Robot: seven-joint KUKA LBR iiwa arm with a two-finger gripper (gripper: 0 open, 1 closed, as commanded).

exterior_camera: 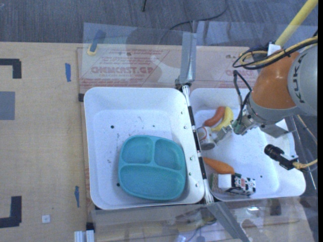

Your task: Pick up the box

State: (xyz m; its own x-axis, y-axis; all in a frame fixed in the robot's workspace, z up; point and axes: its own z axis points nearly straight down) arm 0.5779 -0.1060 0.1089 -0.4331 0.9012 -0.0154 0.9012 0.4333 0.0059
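Arm (282, 84): grey and round, with a shiny orange band, reaching in from the right over the right bin (287, 185).
Gripper (208, 137): low, by the bin's left wall; cannot tell how it is set.
Box (233, 181): small, flat, near the front edge of the right bin, apart from the gripper.
Carrot (218, 164): long and orange, just behind the box.
Banana (225, 118): yellow and curved, beside an orange-red piece.
Left bin (101, 135): white, shallow, speckled, with a smooth teal tray (151, 168) split into three parts.
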